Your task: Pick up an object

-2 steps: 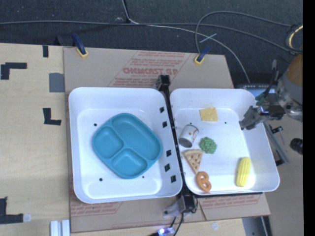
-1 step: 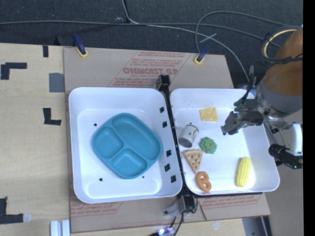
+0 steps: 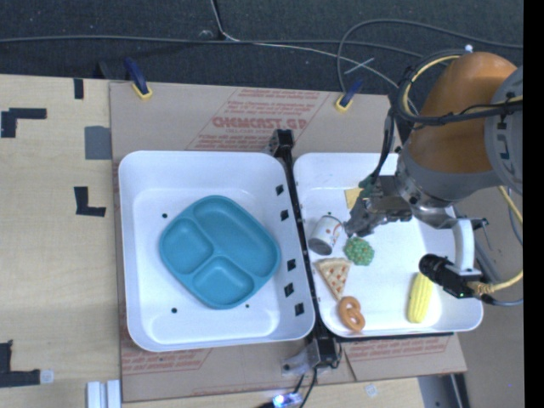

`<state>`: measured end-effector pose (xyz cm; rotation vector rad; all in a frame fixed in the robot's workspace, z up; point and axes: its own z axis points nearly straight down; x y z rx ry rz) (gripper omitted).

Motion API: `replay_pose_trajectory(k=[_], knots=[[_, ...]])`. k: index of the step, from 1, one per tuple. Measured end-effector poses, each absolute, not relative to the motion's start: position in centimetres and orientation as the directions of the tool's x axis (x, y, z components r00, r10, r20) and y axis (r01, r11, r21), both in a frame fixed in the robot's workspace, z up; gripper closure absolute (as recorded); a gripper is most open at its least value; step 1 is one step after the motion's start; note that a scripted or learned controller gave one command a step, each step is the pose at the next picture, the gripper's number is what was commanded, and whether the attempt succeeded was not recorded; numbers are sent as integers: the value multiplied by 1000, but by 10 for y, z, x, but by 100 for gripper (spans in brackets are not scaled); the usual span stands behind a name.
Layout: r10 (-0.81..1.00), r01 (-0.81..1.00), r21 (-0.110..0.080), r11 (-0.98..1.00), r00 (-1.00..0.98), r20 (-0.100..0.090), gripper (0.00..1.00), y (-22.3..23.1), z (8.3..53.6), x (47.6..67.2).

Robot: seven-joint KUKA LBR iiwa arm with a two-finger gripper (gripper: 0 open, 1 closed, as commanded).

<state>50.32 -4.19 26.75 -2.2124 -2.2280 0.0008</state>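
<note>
Two shallow white bins side by side at centre frame: left bin (image 3: 136, 228), right bin (image 3: 387, 308). Left bin: blue three-compartment tray (image 3: 219, 251) lying flat, slightly turned, near the middle. Right bin, lower left part: small grey-and-white cup (image 3: 324, 235) on its side by the divider; green broccoli-like piece (image 3: 359, 251) just right of it; pizza slice (image 3: 335, 274) below both; pretzel (image 3: 351, 313) below the slice, near the front wall; yellow corn cob (image 3: 420, 298) at lower right, well apart from the others; yellow scrap (image 3: 351, 197) at upper left of that bin, partly hidden by the arm. Arm entering from right of frame, orange band at upper right. Gripper (image 3: 360, 222) low over the right bin, just above the broccoli piece and right of the cup. Finger spacing: cannot tell, dark and blurred. Nothing seen between fingers
</note>
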Motion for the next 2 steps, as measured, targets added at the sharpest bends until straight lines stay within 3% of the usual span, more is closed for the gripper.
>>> replay_pose_trajectory(k=[2], knots=[[1000, 1000, -2, 7, -7, 1, 100, 62, 250, 511]])
